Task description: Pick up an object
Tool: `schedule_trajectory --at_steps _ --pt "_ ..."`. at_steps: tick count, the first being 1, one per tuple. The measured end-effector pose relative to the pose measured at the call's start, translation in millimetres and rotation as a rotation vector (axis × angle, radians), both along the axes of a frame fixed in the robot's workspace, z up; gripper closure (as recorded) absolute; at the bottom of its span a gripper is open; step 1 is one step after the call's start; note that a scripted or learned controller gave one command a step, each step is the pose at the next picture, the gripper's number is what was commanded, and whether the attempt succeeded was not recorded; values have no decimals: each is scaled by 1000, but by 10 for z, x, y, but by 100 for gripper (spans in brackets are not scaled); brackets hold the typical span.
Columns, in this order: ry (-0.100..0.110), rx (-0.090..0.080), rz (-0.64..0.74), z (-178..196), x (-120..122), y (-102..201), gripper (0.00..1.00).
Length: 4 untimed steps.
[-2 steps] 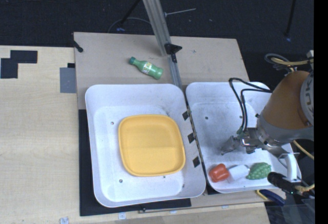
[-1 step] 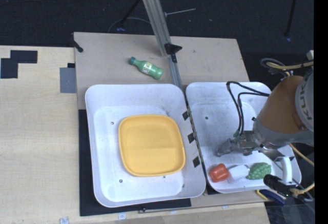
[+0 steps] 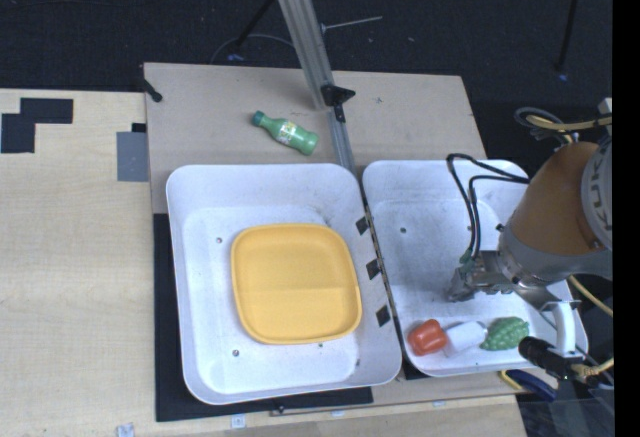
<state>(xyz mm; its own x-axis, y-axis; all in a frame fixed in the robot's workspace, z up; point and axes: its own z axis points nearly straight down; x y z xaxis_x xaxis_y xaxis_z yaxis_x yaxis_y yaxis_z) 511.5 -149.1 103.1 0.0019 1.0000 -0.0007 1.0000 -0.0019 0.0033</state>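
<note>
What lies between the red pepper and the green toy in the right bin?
In the camera view, a small white object lies between the red pepper and the green toy, on the right bin's floor.

The arm's bulk [image 3: 560, 215] covers the right bin's [image 3: 420, 215] far right side, and its upper part runs off the picture's edge. The gripper [image 3: 468, 283] is small and dark against the bin floor; its fingers blur together. A white object [image 3: 464, 335] between the red [image 3: 428, 336] and green [image 3: 505, 333] items barely stands out from the bin.
</note>
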Motion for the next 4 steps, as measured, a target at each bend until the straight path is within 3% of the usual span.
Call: schedule_trajectory --at_steps 2,3,4 --pt "-1 0 2 1104 141 48 100" --pt "3 0 1 1185 142 42 100" --pt "4 1 4 1138 175 473 100"
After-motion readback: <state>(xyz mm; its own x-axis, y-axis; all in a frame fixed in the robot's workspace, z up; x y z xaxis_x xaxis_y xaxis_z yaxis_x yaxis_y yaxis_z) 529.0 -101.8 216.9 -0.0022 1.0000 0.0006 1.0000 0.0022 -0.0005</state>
